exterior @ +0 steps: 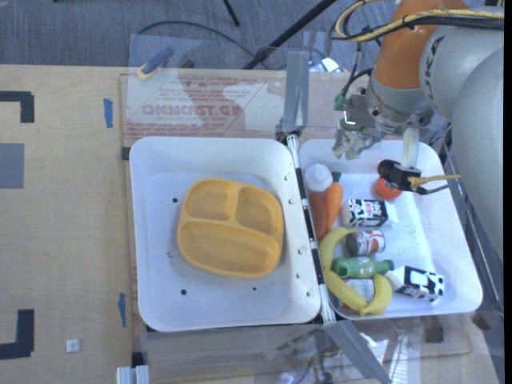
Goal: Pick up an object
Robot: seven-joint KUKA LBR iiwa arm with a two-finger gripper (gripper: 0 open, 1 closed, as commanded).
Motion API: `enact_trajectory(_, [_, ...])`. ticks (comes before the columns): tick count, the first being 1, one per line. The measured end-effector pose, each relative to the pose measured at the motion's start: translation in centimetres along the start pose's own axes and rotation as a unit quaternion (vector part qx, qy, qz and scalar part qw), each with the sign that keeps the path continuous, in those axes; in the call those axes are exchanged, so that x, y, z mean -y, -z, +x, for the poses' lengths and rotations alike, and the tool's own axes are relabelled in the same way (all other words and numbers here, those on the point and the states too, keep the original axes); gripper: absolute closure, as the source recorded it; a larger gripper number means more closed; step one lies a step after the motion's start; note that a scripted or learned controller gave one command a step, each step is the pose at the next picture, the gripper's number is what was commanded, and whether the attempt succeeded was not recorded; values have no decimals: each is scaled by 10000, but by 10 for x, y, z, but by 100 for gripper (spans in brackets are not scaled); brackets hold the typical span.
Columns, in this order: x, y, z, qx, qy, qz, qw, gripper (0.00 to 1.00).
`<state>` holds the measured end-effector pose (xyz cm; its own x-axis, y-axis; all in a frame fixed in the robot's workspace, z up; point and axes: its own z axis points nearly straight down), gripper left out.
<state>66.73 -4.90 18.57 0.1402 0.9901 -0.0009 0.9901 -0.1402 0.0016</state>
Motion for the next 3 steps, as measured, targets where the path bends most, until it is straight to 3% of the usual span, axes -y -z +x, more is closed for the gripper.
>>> enact_trajectory(1, [0,0,0,0,2,4,10000,0])
enact_trajectory(2, [15,-64,-29,-3,507,-4,9987,0])
enact_trajectory(3, [52,-100,-59,-9,525,-4,9986,0])
